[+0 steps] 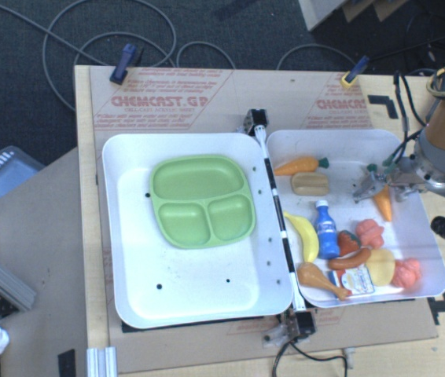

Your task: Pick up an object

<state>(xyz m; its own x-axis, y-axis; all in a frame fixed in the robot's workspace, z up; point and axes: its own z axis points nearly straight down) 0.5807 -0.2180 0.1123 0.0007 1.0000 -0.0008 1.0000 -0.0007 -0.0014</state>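
While the gripper [373, 184] is hanging over the right bin's [435, 246] far right edge, jaws seemingly pinching an orange carrot [384, 204], that thin hold risks slipping.

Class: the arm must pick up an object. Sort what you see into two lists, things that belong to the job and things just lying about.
Belonging to the job:
tool
orange carrot by the tool
right bin
banana
blue bottle
carrot with green top

Just lying about:
green divided plate
left bin
blue clamp
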